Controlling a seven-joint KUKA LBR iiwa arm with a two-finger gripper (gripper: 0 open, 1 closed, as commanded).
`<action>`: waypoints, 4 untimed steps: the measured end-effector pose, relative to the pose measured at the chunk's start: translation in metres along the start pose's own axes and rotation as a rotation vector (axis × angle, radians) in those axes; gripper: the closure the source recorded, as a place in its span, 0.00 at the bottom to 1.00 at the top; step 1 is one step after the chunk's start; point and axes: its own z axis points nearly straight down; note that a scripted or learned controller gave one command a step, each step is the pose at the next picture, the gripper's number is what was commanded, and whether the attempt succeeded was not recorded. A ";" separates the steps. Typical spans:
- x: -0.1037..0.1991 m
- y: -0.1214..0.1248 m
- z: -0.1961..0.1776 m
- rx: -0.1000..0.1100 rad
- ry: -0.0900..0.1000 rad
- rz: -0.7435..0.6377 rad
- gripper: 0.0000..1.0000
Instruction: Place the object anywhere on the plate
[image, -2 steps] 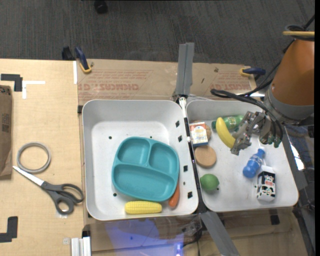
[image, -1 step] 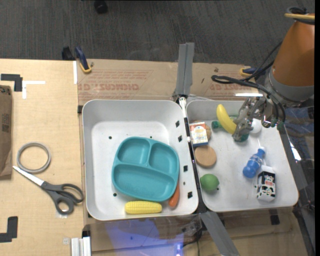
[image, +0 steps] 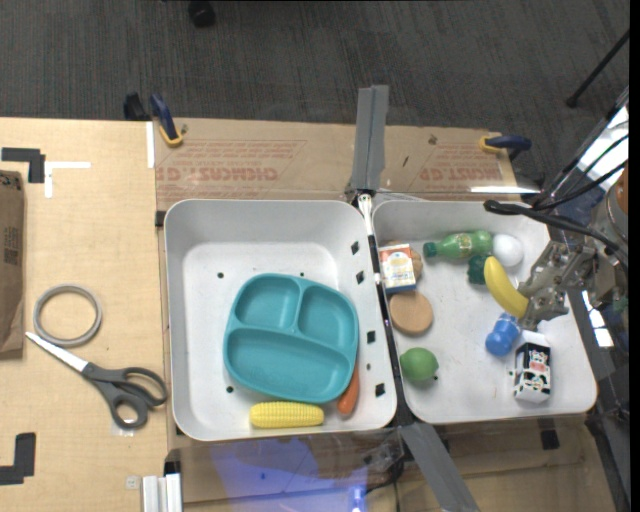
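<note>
My gripper (image: 545, 290) sits at 3 o'clock over the right bin (image: 570, 405), just beside the banana (image: 503, 287); grip state: can't tell. One teal plate (image: 292, 338) in the left bin (image: 190, 300), with one corn cob (image: 287, 414) and one carrot (image: 348, 397) at its 6 o'clock edge. Right bin also has one green bottle (image: 458, 246), white ball (image: 508, 249), carton (image: 399, 267), wooden disc (image: 410, 313), lime (image: 419, 365), blue toy (image: 503, 336) and milk box (image: 534, 371).

1 fixed camera above the bench, looking down at a slant, far enough to take in both white bins (image: 180, 300), surrounding cardboard, dark floor beyond, arm (image: 590, 210) at right edge
</note>
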 end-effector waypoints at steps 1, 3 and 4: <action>-0.063 -0.006 0.057 -0.001 0.000 -0.115 1.00; -0.078 -0.067 0.067 -0.001 0.000 -0.247 1.00; -0.106 -0.068 0.090 -0.001 -0.002 -0.266 1.00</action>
